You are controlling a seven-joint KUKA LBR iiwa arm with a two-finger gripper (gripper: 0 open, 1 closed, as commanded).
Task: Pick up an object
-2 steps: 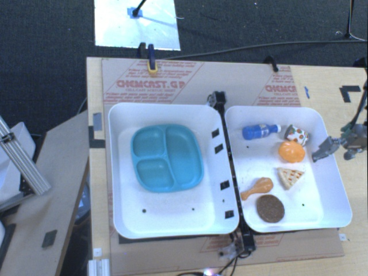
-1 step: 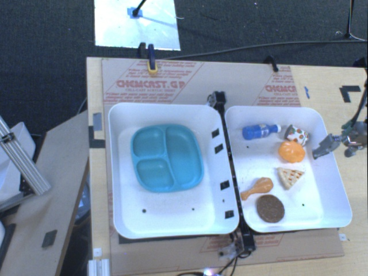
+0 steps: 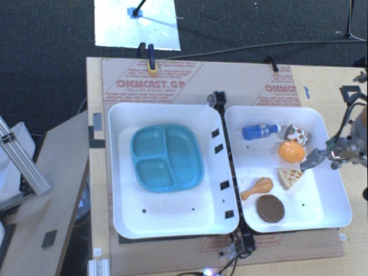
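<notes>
Gripper (image 3: pixel 315 159) reaches in from three o'clock over the right bin (image 3: pixel 339 209), hovering just beside the wedge (image 3: pixel 291 177) and the orange ball (image 3: pixel 292 152). Jaws? Too small and blurred, cannot tell their spread, and nothing visibly sits between them.

Candidates are all in that right bin. The ball, near the bin's middle, looks light, smooth and round, so it will likely roll or squirt out unless pinched square across its widest part. The wedge at five o'clock of it looks flat and stiff; taking it across the two straight sides seems safest. The blue bottle (image 3: pixel 260 131) lies on its side at eleven o'clock; grip across the body. The drumstick (image 3: pixel 257 187) and brown disc (image 3: pixel 270 208) sit toward six o'clock, the disc probably too flat to get under. A small spotted piece (image 3: pixel 296 134) is touching or nearly touching the ball.

Bin floor is slick white plastic. Ball, wedge and spotted piece crowd together, so little finger room there. Left bin (image 3: pixel 129 209) carries a teal tray (image 3: pixel 167 157).
</notes>
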